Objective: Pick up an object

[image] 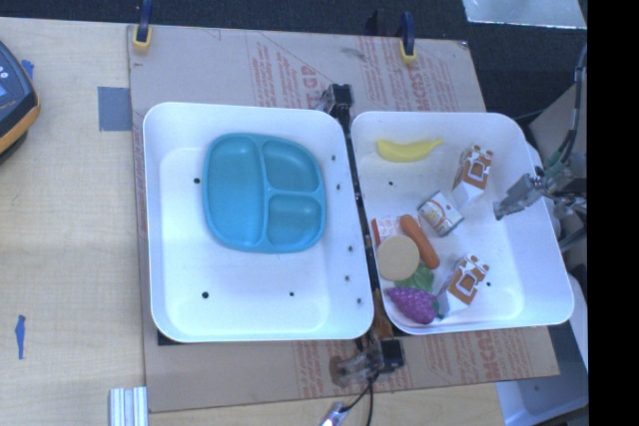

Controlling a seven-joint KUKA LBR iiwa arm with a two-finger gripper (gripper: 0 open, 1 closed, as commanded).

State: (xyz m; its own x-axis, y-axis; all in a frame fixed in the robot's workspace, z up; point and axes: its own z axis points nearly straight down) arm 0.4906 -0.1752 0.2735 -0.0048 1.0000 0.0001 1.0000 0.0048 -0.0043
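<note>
1. The end effector sits at the right edge of the right bin, low over its white floor, with nothing between its fingers as far as the view shows; whether it is open or closed cannot be told from this angle.
2. Every candidate object lies to the left of the end effector in the camera view. The nearest are a small carton, just up and to the left, and a small can, lying tilted, just to the left.
3. The long objects run crosswise: the banana lies roughly level near the bin's far wall, and the carrot slants down to the right beside a tan round disc.
4. Count in the right bin: two small cartons (the second carton near the front wall), one can, one banana, one carrot, one disc and one purple bunch of grapes.
5. The left bin holds one blue divided plate, well apart from the end effector.
6. Judged from this, the pick is not yet made; a short move left would reach the can or the upper carton.
</note>
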